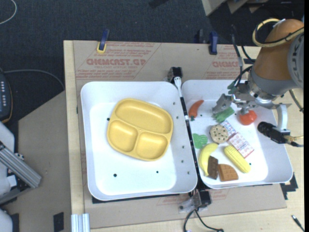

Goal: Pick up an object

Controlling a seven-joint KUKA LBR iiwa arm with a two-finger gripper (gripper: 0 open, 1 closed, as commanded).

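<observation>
Closest to the lens in the right bin (282, 175): brown chocolate piece (227, 172), corn cob (237, 159) and banana (208, 153), all well below the gripper (231, 104) from my view. Gripper sits over the upper part of that bin, right on top of a green piece (223, 114). From this angle I can't tell how far the jaws are parted or whether anything sits between them, so not calling a grasp.

Nearest candidates: green piece directly under the jaws, tomato (247, 117) just beside them on the arm side, orange carrot (195, 108) off to the far side, cookie (218, 133) and a small packet (237, 142) just below.

My guess is these are light, stiff plastic play food, smooth enough to squirt out of a pinch. Tomato is round, would roll; I'd take the green piece across its narrow width, centred.

Left bin (91, 105) has the yellow divided tray (139, 128), well away from the jaws.
</observation>
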